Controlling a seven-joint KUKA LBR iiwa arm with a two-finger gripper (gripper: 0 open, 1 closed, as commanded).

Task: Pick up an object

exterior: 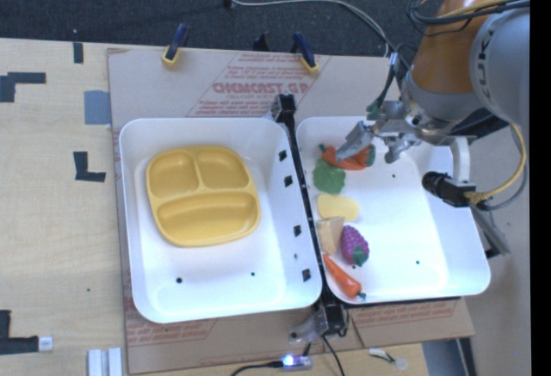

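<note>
Camera view: 1 arm (465,39), grey w/ orange band, comes in from the right & ends in 1 end effector (366,142) over the upper-left part of the right bin (439,237). Its 2 fingers are clamped on 1 red-orange toy (351,161), which sits between them, green tip toward the bin divider.

2 white bins on the worktop (52,194), side by side. The left bin (138,280), well away from the end effector on its left, holds 1 yellow tray (202,194) w/ 3 compartments: 2 small at the top, 1 long below.

In the right bin, 6 toy foods counting the held one, all in a column along the divider. Just below the end effector: 1 green leafy piece (329,178), touching the held toy. Below that, 1 yellow piece (338,207). Further down, 1 pale wedge (331,235) w/ 1 purple grape bunch (354,245) just beside it on its right. Farthest from the end effector, near the bin's bottom edge: 1 orange carrot (342,276), lying at a slant.

Behind the bins, 2 blue-yellow clamps (176,46) on a cardboard sheet (250,86), up & left of the end effector.
</note>
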